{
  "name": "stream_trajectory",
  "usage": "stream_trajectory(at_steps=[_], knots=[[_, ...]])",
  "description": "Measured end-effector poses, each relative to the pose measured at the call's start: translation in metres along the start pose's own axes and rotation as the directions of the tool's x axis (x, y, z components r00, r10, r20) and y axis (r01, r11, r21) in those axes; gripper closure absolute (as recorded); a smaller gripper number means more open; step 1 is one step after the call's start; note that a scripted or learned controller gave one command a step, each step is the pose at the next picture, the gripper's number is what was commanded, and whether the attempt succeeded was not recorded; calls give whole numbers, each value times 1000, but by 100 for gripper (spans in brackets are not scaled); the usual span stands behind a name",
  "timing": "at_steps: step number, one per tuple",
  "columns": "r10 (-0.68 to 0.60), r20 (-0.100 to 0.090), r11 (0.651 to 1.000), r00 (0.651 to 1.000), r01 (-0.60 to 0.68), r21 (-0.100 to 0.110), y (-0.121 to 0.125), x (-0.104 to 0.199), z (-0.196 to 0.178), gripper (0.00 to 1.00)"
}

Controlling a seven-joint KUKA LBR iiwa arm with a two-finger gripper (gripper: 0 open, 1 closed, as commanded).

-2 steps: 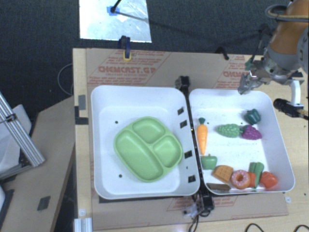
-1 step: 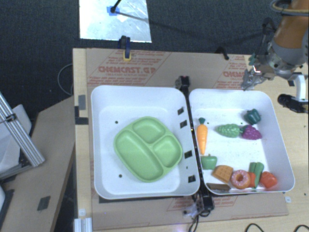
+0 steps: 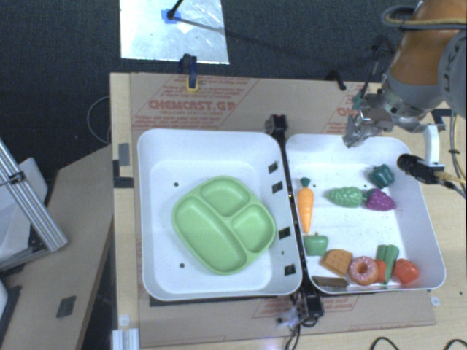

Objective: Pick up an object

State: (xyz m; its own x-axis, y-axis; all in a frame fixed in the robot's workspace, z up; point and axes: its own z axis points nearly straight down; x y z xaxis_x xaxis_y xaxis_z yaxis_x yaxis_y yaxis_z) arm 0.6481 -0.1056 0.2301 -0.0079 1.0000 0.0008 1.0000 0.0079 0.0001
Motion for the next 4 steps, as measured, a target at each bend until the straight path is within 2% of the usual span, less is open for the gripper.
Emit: stream_trajectory(at_steps=[1,3,4], knots=[[0,-1,1000,1000,0,1,-26,54,0,100],[-1,-1,1000,1000,1,2,-94,145,-12,100],[3,0,1000,1000,-3,2,-135,182,-5,100]])
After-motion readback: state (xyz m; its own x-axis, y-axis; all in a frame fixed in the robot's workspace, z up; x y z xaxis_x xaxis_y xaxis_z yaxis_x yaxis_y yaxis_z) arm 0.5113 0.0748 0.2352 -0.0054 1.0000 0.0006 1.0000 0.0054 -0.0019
